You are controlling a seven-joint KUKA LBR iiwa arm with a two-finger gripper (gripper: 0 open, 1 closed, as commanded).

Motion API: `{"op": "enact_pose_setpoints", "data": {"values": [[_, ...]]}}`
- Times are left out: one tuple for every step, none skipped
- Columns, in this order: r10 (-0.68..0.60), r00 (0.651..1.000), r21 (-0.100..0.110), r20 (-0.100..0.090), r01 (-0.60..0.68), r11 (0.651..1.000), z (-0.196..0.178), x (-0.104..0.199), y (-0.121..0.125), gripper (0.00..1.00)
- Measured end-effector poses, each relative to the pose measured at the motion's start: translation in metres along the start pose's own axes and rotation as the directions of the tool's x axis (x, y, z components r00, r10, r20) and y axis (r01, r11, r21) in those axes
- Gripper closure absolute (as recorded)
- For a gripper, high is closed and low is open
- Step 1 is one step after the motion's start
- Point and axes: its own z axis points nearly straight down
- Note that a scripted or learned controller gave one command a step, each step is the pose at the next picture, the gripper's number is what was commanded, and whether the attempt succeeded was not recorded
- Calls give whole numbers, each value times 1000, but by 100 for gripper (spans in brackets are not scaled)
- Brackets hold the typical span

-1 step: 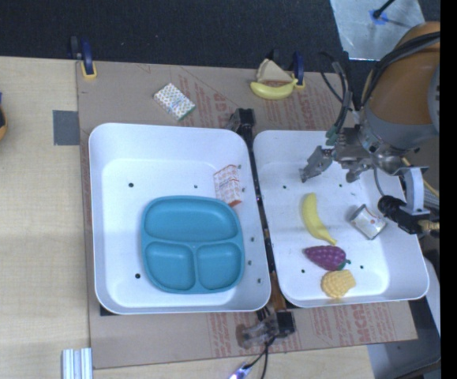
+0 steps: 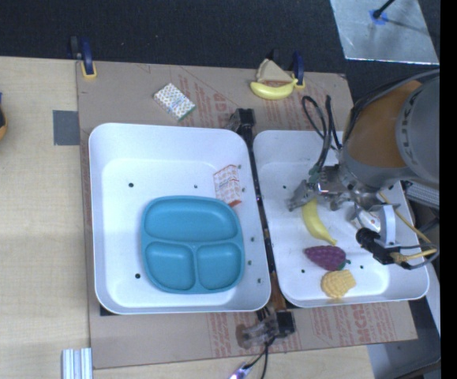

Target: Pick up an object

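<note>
- the gripper [image 2: 311, 196] sits low in the right bin [image 2: 275, 212], near that bin's middle, with the grey arm [image 2: 386, 140] coming in over its right edge.
- its metal fingers [image 2: 297, 202] look splayed fairly wide, one tip pointing toward the bin's left wall; nothing shows between them, so i judge the hand to carry nothing.
- a yellow banana [image 2: 316, 223] lies just beside and below the fingertips, slanting toward the bin's near edge; it looks like the thing being aimed at, since the hand is right at its upper end.
- a purple grape bunch [image 2: 325, 256] and a yellow corn piece [image 2: 338, 283] lie closer to the near edge, close together, so a grab there would risk nudging both.
- the left bin [image 2: 102, 212] holds a blue divided plate [image 2: 192, 242] toward its near side and a small red-and-white packet [image 2: 228, 185] by its right wall, well apart from the hand.
- outside the bins, a second banana with a sandwich toy [image 2: 273, 83] rests at the bench's far edge, and a patterned packet [image 2: 174, 99] lies beyond the left bin's far edge.
- judgement: the pick is not yet made; the fingers need to straddle the banana across its narrow width before closing, or it may slide off along the smooth floor.
</note>
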Motion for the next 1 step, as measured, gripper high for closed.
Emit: {"op": "enact_pose_setpoints", "data": {"values": [[-3,1000,1,2,3,1000,-11,-1,0,100]]}}
